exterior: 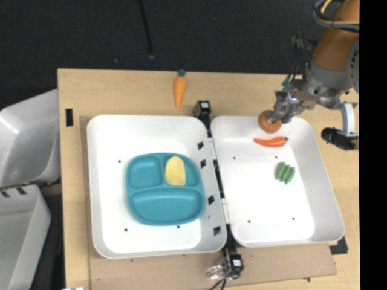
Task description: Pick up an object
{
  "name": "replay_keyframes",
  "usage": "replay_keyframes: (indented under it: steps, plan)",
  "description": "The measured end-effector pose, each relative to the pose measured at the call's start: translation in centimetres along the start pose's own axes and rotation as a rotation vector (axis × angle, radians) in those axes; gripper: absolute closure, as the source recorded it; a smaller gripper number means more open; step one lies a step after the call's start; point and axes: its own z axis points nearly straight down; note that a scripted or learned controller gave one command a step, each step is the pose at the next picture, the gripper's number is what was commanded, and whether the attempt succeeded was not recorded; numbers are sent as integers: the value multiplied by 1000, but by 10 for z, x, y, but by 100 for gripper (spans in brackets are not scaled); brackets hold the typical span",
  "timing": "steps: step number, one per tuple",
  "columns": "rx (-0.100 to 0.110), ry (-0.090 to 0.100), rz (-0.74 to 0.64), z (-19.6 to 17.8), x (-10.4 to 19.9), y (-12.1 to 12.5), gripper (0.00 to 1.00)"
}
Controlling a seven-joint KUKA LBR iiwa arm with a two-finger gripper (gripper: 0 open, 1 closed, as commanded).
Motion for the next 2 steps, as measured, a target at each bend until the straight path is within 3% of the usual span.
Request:
replay_keyframes:
  steps: [1, 2]
  plan:
    - [5, 1, -3, -14, -1, 1, 100]
    - [7, 3, -4, -22, 59, 2, 100]
